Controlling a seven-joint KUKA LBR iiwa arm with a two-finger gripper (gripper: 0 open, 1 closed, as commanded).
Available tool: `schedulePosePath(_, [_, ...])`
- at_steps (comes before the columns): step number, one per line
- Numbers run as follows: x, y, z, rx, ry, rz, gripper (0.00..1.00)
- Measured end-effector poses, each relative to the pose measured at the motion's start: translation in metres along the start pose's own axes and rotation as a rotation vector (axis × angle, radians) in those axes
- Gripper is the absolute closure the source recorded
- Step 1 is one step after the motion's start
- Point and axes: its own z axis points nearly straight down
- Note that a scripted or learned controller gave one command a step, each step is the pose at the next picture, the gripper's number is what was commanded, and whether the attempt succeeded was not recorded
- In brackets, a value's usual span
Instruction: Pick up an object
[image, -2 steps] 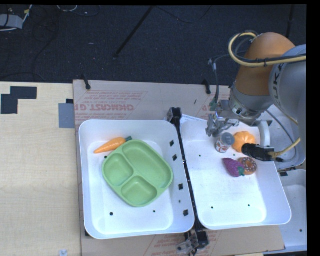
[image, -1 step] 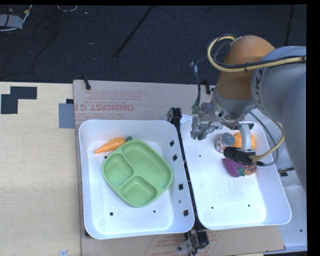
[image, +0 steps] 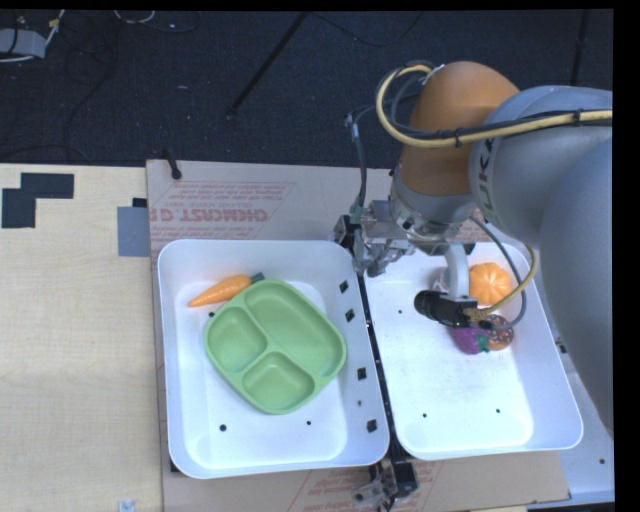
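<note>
My gripper (image: 374, 256) hangs at the far left corner of the right bin (image: 470, 410), close to the divider between the two bins. Nothing shows held in it. An orange round fruit (image: 489, 282) lies at the far right of the right bin, partly behind the robot's cable. Just in front of it sit a purple item (image: 467, 340) and a small brownish ring-shaped item (image: 498, 335), touching each other. They are to the right of my gripper and apart from it.
The left bin (image: 190, 400) holds a green divided plate (image: 275, 345), tilted, with an orange carrot (image: 222, 290) at its far left corner. The grey arm (image: 560, 200) covers the right bin's far right side. Cardboard (image: 250, 205) lies under both bins.
</note>
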Motion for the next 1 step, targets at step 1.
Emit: schedulePosePath(1, [0.0459, -0.0060, 0.0059, 0.003, 0.000, 0.001, 1.00])
